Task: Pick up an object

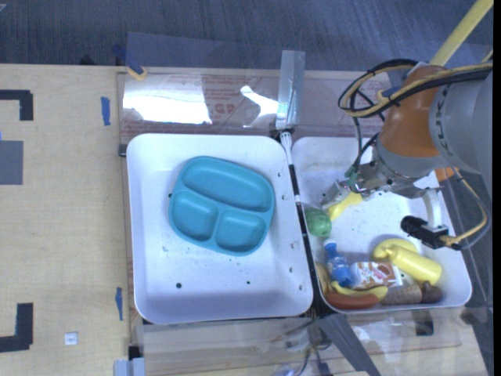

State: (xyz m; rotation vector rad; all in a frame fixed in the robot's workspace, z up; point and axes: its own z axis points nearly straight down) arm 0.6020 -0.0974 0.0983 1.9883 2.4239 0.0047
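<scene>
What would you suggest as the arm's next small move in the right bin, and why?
Probably a short, straight lift. The hand sits low in the right bin, right at a small yellow piece beside the green ball. Rising a little would show whether the piece comes up with it.

Right bin objects: green ball at left wall; small yellow piece just above-right of ball; yellow bottle lying flat, lower right; blue item, red-white packet, brown piece along bottom wall.
</scene>
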